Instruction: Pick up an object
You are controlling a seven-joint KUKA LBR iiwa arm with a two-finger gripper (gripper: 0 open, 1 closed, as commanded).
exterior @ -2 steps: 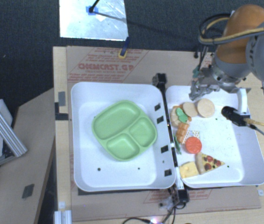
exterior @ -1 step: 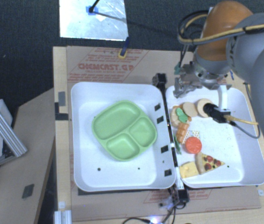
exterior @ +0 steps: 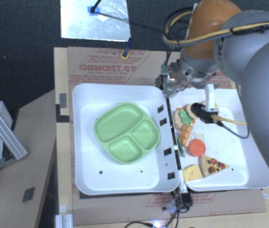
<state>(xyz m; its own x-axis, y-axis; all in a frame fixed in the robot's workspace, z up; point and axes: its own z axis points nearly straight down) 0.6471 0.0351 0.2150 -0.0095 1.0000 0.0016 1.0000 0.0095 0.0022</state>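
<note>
The toy food lies in the right bin (exterior: 230,148), crowded along its left wall: a biscuit-like piece (exterior: 182,117), a carrot (exterior: 186,135), a red tomato (exterior: 196,147), a pizza slice (exterior: 214,165) and a yellow wedge (exterior: 191,173). The gripper (exterior: 168,90) hangs over the far end of the divide between the bins, and I cannot tell whether it is spread or pressed together. The tomato looks freest, so come straight down over it, clear of carrot and wall.

The bin (exterior: 84,175) at view left contains a green three-compartment plate (exterior: 126,132). The other bin (exterior: 239,172) contains a red tomato (exterior: 196,147), pizza slice (exterior: 214,165) and yellow wedge (exterior: 192,173). The gripper (exterior: 169,85) hangs above the bins' shared far corner
</note>
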